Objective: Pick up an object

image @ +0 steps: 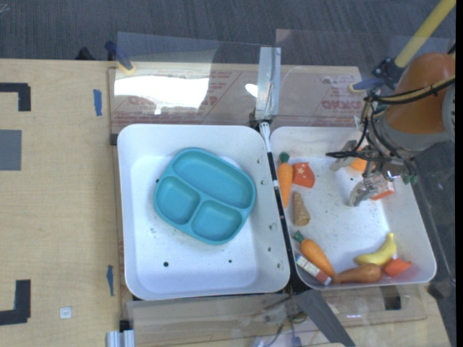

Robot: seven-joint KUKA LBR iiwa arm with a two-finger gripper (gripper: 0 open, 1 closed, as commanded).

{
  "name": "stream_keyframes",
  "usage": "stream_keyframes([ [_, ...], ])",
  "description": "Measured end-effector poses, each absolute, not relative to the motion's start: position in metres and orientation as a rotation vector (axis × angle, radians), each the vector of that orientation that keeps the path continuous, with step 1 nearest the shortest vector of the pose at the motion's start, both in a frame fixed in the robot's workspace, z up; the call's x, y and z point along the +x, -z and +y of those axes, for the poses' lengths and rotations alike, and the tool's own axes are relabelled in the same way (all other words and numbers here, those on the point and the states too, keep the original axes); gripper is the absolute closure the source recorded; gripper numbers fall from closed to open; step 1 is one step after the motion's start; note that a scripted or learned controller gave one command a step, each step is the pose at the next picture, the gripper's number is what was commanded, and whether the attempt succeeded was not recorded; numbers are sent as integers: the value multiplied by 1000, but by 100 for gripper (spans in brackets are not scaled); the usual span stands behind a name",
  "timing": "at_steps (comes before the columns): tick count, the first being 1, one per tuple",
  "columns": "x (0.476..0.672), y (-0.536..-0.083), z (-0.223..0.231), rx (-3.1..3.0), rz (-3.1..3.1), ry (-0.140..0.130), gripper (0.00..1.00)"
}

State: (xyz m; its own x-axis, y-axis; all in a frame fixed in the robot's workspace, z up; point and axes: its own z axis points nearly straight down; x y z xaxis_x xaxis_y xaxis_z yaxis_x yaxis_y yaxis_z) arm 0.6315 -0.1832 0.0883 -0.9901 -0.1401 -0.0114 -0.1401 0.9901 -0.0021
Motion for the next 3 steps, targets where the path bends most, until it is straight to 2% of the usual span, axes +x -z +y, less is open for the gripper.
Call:
stream_keyframes([
  [1, 667, -88, -190, -161, 3135, -1, 0],
  [2, 671, -103, -190, -161, 3117, 6, 100],
  [3, 669, -101, -190, -162, 3126, 3, 0],
])
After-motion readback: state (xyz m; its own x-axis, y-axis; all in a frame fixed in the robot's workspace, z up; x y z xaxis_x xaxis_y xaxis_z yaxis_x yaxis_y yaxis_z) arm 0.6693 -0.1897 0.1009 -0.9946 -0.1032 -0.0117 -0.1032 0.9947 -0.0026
